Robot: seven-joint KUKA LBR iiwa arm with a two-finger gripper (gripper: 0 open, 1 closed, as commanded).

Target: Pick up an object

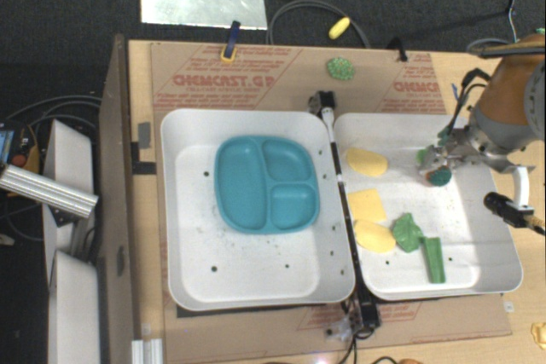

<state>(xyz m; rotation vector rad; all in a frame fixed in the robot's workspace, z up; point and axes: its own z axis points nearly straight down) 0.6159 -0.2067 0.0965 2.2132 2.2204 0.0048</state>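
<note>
My gripper (441,159) hangs over the far right part of the right bin (490,222), on the grey arm with its orange band (512,89). A small dark teal round object (439,176) lies right under it, and a bit of bright green (423,156) shows at its left side. I cannot tell whether either one is held. Further left in the same bin lie a yellow oval piece (367,162), a yellow square slice (367,205), another yellow lump (374,236), a green leafy piece (407,232) and a green stick (433,259).
The left bin (192,209) holds a teal divided plate (266,184). A black clamp (324,105) sits at the far end of the seam between the bins. A green ball (340,68) and a yellow item (339,28) lie beyond the bins.
</note>
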